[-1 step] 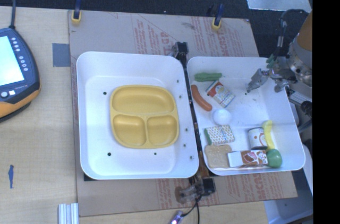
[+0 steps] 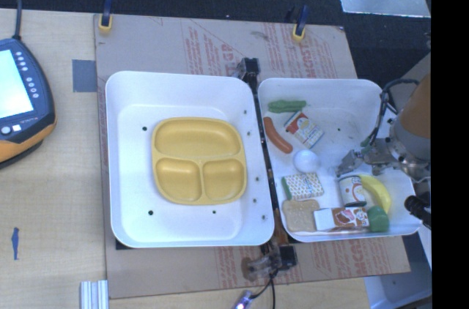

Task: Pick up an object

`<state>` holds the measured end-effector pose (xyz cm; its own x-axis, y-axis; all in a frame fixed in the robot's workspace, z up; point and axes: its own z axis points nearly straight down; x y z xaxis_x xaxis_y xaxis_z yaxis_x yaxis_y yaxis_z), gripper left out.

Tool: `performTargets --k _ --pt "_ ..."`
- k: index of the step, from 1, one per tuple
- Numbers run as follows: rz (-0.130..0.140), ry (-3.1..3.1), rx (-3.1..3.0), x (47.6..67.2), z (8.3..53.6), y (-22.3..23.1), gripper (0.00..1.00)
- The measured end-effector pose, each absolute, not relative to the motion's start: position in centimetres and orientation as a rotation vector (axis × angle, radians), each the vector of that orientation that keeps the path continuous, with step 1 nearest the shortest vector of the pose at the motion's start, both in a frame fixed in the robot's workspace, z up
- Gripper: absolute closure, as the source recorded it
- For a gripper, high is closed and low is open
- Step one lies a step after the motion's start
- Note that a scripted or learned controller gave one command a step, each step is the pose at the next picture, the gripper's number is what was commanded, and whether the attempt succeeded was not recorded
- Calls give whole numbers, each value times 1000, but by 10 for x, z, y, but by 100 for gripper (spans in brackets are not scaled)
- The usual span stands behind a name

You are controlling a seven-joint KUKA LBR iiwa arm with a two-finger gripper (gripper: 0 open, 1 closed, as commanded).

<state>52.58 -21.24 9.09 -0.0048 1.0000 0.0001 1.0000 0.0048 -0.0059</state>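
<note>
White plastic walls of the right bin (image 2: 322, 86) ring my claw (image 2: 357, 162), whose fingers I cannot tell to be spread or pressed, hovering just above the can (image 2: 352, 191) beside the banana (image 2: 377, 192).

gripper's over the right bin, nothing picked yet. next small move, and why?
Probably lower straight down and close on the can. The gripper sits in the right bin just above the can, with the banana right beside it and nothing visibly between the fingers. The white ball lies further left, so the can looks like the nearest target.
</note>
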Motion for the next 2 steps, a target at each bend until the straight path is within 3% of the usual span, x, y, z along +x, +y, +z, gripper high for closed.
performTargets --k 1,2 --pt "-26 -2250 -2236 487 98 -211 0" --pt "-26 -2260 -2231 489 109 -212 100"
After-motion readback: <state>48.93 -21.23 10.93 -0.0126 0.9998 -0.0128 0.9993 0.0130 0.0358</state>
